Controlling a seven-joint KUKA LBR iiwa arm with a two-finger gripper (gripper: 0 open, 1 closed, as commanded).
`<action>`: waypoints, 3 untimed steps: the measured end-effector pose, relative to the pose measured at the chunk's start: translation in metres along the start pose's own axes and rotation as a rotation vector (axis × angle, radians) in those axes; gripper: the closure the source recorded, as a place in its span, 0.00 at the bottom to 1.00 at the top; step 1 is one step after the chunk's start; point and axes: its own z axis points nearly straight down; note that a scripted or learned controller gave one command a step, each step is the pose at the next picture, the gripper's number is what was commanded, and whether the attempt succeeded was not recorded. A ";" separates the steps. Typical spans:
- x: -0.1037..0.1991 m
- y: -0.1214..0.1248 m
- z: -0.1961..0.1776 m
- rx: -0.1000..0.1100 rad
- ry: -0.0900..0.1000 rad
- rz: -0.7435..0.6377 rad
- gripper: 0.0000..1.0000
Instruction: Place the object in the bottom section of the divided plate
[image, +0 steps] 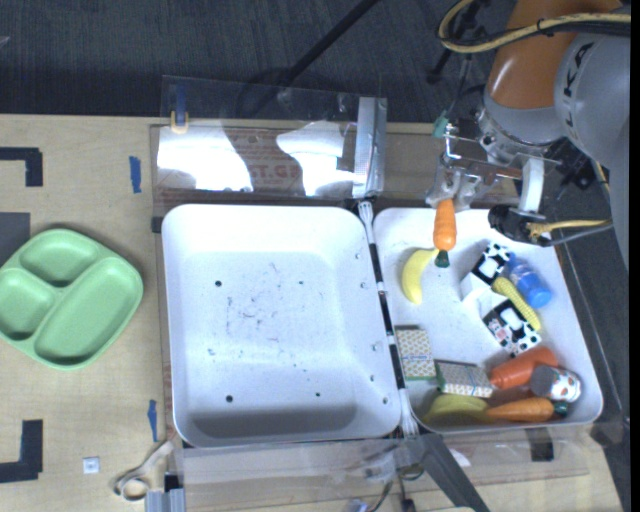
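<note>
The pincer (447, 197) hangs over the upper left corner of the right bin (585, 345), its metal fingers closed narrowly on the top end of a small orange carrot (445, 228), which hangs upright between them with its green tip pointing down. The carrot looks like smooth moulded plastic. Just below it a yellow toy banana (415, 274), curved and glossy, lies on the bin's white floor.

The arm (560, 70) enters from the upper right; its rounded grey shell and orange band are cut off by the picture's edge, and yellow cables loop above it.

The rest of the right bin holds a crowded heap: a blue cylinder-like piece (530, 283) beside black-and-white patterned blocks (505, 322), a second yellow banana (455, 405) along the lower wall, two more orange carrots (520, 372), speckled flat cards (415, 352), and a small rounded grey figure (556, 384) that is too tangled with its neighbours to make out.

The left bin (270, 310) is a shallow white tray with rounded corners, its floor scuffed with faint marks and a few dark dots.

The divided plate (68, 297) sits well apart, on the pale wooden table (80, 420) at the far left. It is matte light green plastic, rounded, with two small upper sections and one long bottom section. A clear, glaring sheet (260, 150) behind the bins reflects light and hides what lies under it.
</note>
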 end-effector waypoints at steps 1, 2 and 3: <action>0.070 -0.064 -0.025 0.002 0.000 -0.080 1.00; 0.111 -0.152 -0.003 0.002 -0.001 -0.266 1.00; 0.111 -0.152 -0.003 0.002 -0.001 -0.265 0.00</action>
